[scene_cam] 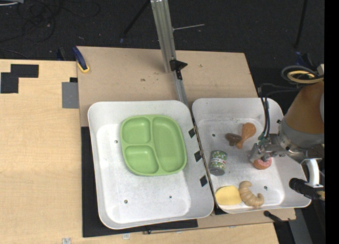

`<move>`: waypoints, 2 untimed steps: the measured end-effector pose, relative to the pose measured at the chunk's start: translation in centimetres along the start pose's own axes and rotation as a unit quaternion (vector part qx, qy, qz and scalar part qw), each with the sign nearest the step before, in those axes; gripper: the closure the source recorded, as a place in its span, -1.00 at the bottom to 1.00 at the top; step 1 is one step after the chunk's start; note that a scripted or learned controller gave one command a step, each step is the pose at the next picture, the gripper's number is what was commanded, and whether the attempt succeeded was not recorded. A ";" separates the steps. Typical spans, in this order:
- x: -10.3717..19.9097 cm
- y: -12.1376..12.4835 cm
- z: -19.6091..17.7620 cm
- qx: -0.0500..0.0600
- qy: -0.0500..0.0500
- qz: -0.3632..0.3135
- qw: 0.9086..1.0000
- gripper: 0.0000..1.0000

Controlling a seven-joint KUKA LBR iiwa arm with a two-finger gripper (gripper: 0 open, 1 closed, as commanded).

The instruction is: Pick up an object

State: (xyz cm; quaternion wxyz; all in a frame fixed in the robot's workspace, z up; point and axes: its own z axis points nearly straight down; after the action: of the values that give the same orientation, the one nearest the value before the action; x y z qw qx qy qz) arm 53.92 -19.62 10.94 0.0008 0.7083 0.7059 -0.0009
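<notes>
The grey arm with its orange band reaches in over the right white bin (pixel 275 198), its metal gripper (pixel 263 153) lowered directly onto a small round reddish object (pixel 262 163) near the bin's right side; how it is set I cannot tell. Just beside lie a tan drumstick-shaped piece (pixel 245 132), a dark green can (pixel 217 162), a flat yellow piece (pixel 228 195) and a knobbly beige curl (pixel 251 194). The left white bin (pixel 137 206) holds a smooth green three-compartment plastic tray (pixel 153 145).

You can't see gripper (pixel 261 155) fingertips clearly; red object (pixel 262 163) beneath partly hidden. Arm (pixel 307 115) cut off at right edge.
</notes>
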 end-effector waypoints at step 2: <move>-0.6 -0.6 -10.4 -0.001 0.001 -0.003 1.000 1.00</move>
State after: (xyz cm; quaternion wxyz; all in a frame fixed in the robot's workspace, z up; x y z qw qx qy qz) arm 53.35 -20.20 21.35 0.0012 0.7065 0.7077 0.0006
